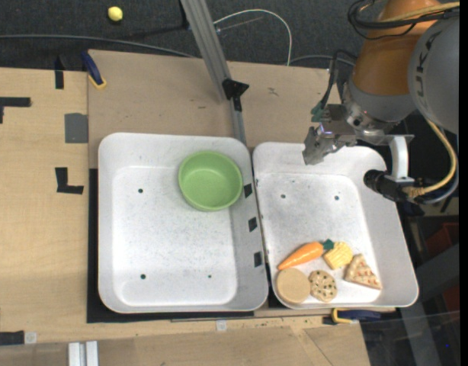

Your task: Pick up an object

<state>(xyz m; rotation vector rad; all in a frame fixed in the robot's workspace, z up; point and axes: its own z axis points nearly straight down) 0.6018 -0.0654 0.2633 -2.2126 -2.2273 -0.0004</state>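
Observation:
My gripper (pixel 316 151) hangs over the far edge of the right bin (pixel 386 227), well above its floor, with nothing seen between its tips. Near that bin's front edge lie an orange carrot (pixel 299 255), a yellow corn piece (pixel 338 254), a pizza slice (pixel 363 272), a chocolate-chip cookie (pixel 322 285) and a round tan disc (pixel 291 286). A green bowl (pixel 210 180) sits upright in the far right part of the left bin (pixel 127 227).
A grey metal pole (pixel 207 40) slants down to the gap between the bins. A black fitting with cables (pixel 390 184) juts over the right bin's far right corner. A small yellow ball (pixel 114 13) lies on the dark floor beyond the bench.

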